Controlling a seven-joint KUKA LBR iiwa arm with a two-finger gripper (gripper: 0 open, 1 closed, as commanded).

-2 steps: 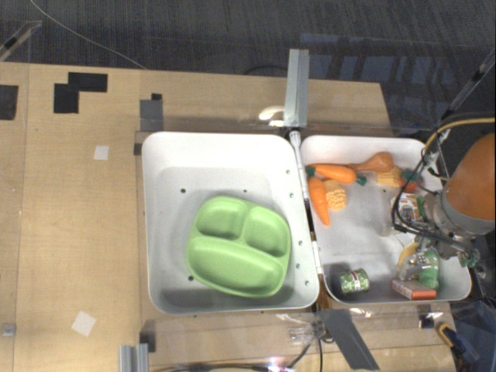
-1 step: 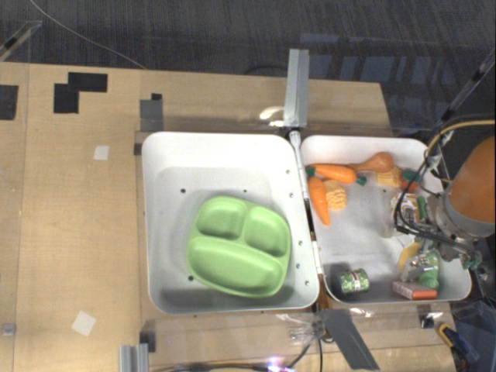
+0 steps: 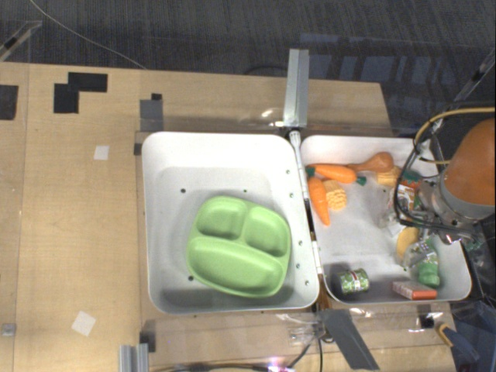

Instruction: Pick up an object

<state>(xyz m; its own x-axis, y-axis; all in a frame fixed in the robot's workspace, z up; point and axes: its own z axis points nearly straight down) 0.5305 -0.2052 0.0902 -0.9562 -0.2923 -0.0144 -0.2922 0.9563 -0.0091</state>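
A pale wood-grain desk (image 3: 70, 231) is spreading across the scene, with black square markings near its far left corner and dark ribbed carpet (image 3: 194, 14) lying beyond its far edge. Two shallow white bins are sitting side by side on it, smooth and round-cornered, with a metal post (image 3: 295, 87) rising at the seam between them.

The left bin (image 3: 167, 177) is holding a green plastic plate (image 3: 239, 246), glossy and divided into three compartments, resting near the middle.

The right bin (image 3: 349, 239) is holding the small things. The arm (image 3: 469, 177), with its rounded orange band and looping cables, is hanging over the bin's right side, and the tool (image 3: 418, 242) is sitting low among the clutter there; I cannot tell how it is set. Two orange toy carrots (image 3: 333, 173) are lying at the far left of that bin, one across, one pointing nearward, with a yellow corn piece (image 3: 336, 199) just beside them. A tan pear-shaped toy (image 3: 376, 162) is lying near the far wall. A small green can (image 3: 354, 281) is lying on its side by the near wall, a flat reddish block (image 3: 413, 291) farther right, and a green lumpy object (image 3: 428, 273) just under the tool.
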